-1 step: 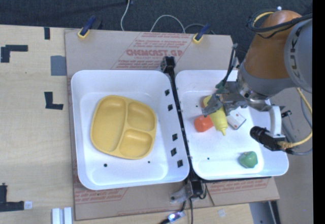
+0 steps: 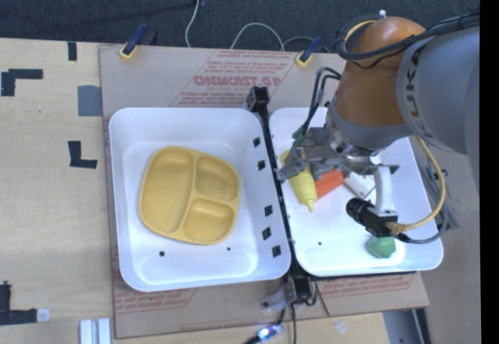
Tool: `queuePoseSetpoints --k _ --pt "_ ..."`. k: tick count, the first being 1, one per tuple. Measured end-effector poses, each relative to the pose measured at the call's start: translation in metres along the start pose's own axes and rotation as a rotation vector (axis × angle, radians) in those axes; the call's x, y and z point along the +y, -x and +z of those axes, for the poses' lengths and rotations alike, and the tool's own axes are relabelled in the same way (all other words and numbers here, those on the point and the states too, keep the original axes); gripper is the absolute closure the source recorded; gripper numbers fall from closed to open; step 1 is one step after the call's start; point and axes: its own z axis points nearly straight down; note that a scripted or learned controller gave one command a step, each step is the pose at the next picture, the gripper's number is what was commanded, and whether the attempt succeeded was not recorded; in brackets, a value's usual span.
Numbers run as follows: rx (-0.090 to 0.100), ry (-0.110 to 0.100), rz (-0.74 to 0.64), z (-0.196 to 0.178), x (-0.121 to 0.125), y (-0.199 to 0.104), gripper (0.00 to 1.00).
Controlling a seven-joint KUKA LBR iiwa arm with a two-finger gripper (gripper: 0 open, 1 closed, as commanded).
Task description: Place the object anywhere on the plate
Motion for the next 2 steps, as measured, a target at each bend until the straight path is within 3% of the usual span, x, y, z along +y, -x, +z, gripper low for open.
queuePoseSetpoints --k 2 --pt "-0.002 -0.003 0.001 0.016 -0.009 -0.101 1.00"
